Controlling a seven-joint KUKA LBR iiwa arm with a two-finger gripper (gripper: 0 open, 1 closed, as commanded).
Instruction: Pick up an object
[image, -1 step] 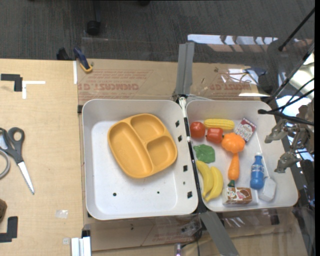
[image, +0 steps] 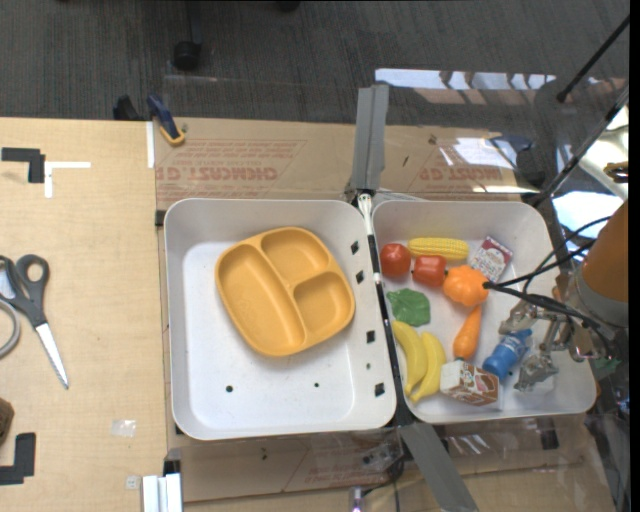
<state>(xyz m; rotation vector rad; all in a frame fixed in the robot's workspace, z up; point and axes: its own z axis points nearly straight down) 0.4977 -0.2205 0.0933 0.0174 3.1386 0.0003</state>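
A metal pincer (image: 540, 345) hangs low in the right white bin (image: 545, 222), among crowded toy food. How far it is open cannot be told (its metal parts blur together), and nothing shows as held. A blue bottle (image: 503, 355) lies just left of it, a small carton (image: 469, 381) beyond that, and a carrot (image: 467, 333) and an orange (image: 464, 286) up and to the left. The risk, as I judge it: closing here may nudge the bottle aside or catch two items, since they are so tightly packed.
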